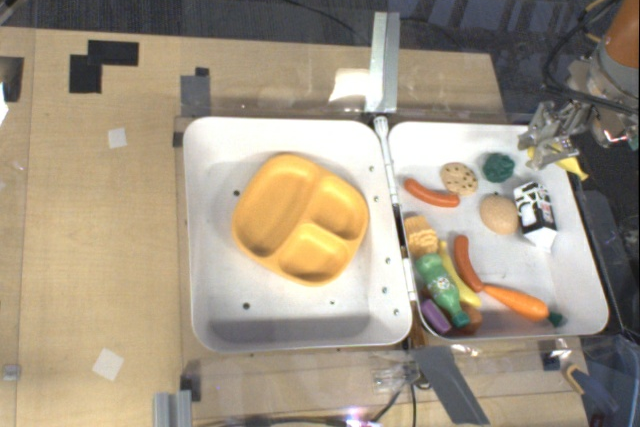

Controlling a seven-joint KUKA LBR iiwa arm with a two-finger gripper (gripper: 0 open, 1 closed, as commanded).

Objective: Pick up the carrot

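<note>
The carrot (516,300), orange with a green stub at its right end, lies flat in the front right corner of the right bin (590,245). My gripper (555,140) hangs over the bin's back right corner, far behind the carrot and apart from it. A small yellow piece (572,165) shows just under the gripper; I cannot tell whether it is held.
The right bin also holds two red sausages (431,195) (467,262), a cookie (459,177), a green toy (498,167), a beige egg shape (498,213), a black-and-white carton (537,208) and a pile of toy food (442,283) at its left wall. A yellow divided plate (300,217) lies in the left bin (210,295).
</note>
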